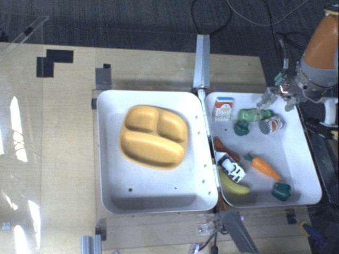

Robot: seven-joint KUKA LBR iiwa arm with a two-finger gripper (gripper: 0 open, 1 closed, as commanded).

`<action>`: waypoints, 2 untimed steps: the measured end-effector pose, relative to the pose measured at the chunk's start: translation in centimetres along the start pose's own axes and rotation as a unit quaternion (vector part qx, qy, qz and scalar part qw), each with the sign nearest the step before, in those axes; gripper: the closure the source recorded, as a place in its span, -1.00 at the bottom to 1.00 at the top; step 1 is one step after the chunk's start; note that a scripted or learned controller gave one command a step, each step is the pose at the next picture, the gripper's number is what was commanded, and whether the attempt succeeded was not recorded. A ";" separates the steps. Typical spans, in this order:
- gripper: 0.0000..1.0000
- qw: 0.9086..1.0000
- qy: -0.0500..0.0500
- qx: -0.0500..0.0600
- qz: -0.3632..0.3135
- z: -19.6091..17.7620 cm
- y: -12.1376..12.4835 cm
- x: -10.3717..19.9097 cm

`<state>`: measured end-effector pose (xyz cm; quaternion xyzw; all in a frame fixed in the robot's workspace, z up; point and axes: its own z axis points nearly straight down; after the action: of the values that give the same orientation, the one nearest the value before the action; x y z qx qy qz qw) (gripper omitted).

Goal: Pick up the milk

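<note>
The milk point(223, 109) is a small white carton with a blue top and an orange label. It stands at the far left corner of the right bin point(312, 192). My gripper point(276, 100) hangs over the far right part of that bin, well to the right of the carton and apart from it. Its fingers point(264, 99) are spread open with nothing between them. Just below the gripper are a green bottle point(254, 114) lying on its side and a small can point(272, 124).
The right bin also holds a dark green piece point(241, 127), a black-and-white bottle point(233, 168), a banana point(234, 186), a carrot point(265, 168) and a green pepper point(281, 190). A yellow bread loaf point(153, 135) lies in the left bin point(111, 194).
</note>
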<state>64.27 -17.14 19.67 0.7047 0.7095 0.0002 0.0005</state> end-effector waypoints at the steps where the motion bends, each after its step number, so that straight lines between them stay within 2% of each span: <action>1: -1.00 0.997 -0.005 -0.015 -0.079 8.1 2.7 5.0; 2: -1.00 0.959 0.000 -0.002 -0.285 5.3 -7.0 5.7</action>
<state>57.27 -11.46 14.35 0.4737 0.8807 0.0011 0.0019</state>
